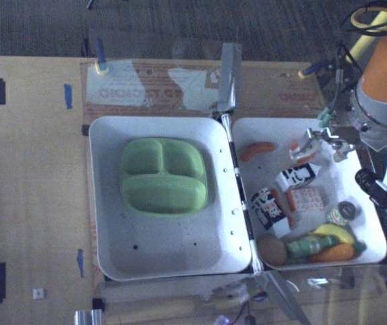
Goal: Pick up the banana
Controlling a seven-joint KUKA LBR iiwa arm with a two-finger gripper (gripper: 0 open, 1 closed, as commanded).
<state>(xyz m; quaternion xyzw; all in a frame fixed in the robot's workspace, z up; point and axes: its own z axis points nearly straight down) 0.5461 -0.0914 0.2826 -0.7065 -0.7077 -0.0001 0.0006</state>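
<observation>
Banana (336, 232) in right bin (376, 249), near-right corner, btwn green bottle (306, 247) & orange carrot (337, 252). Claw (320, 143) over far side, well apart; finger state can't tell.

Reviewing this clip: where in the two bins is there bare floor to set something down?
Left white bin: bare floor in front of and beside the green divided plate. Right white bin: a small bare patch between the red sausage and the gripper; its front corner is crowded around the yellow banana.
</observation>
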